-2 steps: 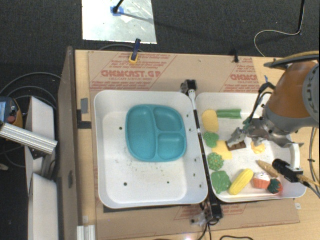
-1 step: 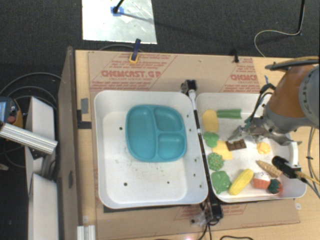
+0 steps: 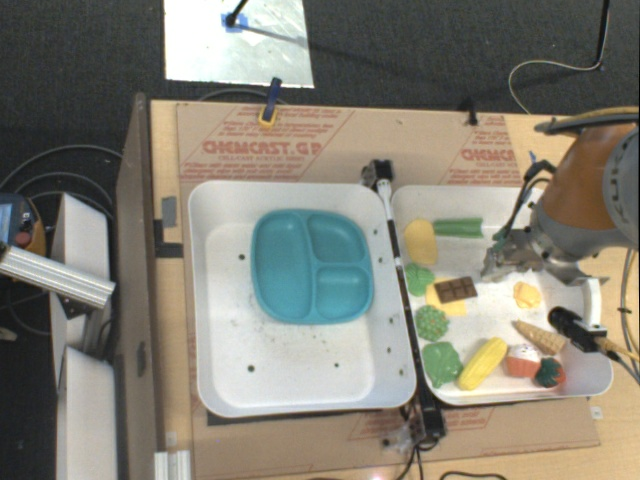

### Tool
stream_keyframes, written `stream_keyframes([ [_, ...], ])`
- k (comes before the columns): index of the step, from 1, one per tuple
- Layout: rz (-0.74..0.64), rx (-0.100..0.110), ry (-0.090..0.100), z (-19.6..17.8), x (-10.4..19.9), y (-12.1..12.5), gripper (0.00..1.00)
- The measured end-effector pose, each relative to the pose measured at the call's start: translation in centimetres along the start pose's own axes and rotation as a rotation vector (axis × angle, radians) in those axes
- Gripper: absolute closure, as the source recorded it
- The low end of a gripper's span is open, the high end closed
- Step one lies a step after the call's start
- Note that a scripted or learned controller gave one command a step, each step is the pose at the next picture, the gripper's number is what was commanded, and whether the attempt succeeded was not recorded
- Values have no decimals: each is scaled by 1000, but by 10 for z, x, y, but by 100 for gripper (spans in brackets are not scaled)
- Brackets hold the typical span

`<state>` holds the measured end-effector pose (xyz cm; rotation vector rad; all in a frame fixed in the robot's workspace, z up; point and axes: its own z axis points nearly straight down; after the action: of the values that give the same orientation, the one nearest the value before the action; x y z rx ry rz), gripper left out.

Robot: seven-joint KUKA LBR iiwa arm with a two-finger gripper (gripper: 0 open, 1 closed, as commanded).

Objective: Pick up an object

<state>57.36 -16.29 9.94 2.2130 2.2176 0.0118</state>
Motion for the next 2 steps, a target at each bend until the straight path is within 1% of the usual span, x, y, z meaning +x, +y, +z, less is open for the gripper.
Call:
stream_keyframes([
  [1,3,3,-4,-96,-29,-21,100],
  [2,-10,6,3,-131,64,-29,100],
])
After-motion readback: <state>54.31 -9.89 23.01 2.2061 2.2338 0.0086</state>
